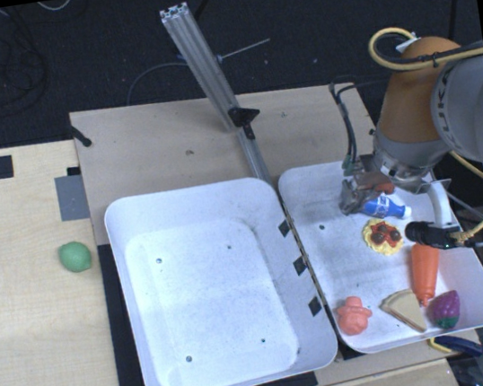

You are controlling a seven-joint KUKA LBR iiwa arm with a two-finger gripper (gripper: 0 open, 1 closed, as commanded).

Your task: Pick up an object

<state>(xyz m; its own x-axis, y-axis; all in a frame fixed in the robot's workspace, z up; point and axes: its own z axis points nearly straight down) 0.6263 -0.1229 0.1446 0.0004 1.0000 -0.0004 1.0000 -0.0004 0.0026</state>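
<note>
Right bin (313, 187) holds bottle (384, 207), pizza (383, 236), carrot (425, 270), bread (405, 309), and two more toys along its near edge. Ball (75, 256) lies on bench (24, 313), left of left bin (127, 216).

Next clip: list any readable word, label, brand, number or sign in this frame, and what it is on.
None can be read.
The blue and white object beside the pincer may carry a label, but it is too small and blurred to read.
The two white bins show no print.
</note>
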